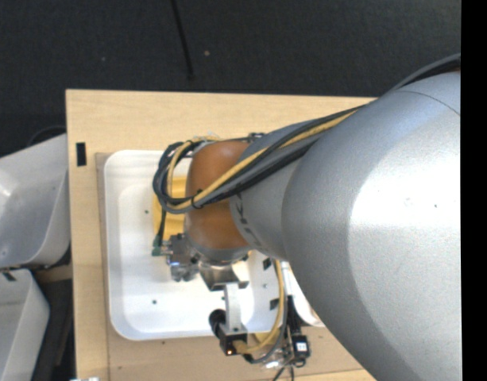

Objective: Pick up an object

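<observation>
The gripper [179,262] hangs low over the middle of the left white bin [128,300], seen from above and behind, so its own body and the wrist hide the working end. Whether it is open or closed cannot be told, and nothing can be seen gripped in it. Just above it sits the orange band [215,205], looped by dark and yellow cables, and the grey arm [370,221] fills the right side of the view. A yellow object [174,213] lies in the bin close beside the wrist, on its left, and is largely covered by the cables. The part that shows is a strip running from the far side of the bin toward the near side, roughly parallel to the bin's left wall; its full outline and which end leads cannot be made out. The bin rests on a pale wooden bench [84,121], with dark floor [227,30] beyond and a white moulded piece [25,205] off the bench's left edge.
</observation>
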Robot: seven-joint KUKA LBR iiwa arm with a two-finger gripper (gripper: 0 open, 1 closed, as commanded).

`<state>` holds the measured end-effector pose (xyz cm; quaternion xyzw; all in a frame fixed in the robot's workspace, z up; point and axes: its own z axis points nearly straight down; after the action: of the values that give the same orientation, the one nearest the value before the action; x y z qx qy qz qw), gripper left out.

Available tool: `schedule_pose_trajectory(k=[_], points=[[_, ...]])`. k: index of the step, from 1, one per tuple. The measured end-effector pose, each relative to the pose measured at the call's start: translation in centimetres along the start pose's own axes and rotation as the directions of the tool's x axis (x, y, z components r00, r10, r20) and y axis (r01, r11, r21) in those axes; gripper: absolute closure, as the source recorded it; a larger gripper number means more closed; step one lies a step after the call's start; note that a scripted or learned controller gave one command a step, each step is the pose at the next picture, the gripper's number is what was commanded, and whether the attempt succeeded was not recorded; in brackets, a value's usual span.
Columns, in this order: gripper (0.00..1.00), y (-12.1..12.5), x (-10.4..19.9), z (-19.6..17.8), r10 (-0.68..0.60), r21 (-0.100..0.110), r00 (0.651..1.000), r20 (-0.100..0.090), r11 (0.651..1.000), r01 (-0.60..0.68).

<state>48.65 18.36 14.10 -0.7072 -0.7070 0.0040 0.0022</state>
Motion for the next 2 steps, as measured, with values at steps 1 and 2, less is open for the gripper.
schedule_pose_trajectory(k=[1,2], points=[[1.00,7.9,0.0,-10.8,-0.004,-0.020,1.000,-0.004,1.000,0.004],[1.00,7.3,3.9,-16.3,-0.006,-0.011,1.000,-0.004,1.000,0.006]])
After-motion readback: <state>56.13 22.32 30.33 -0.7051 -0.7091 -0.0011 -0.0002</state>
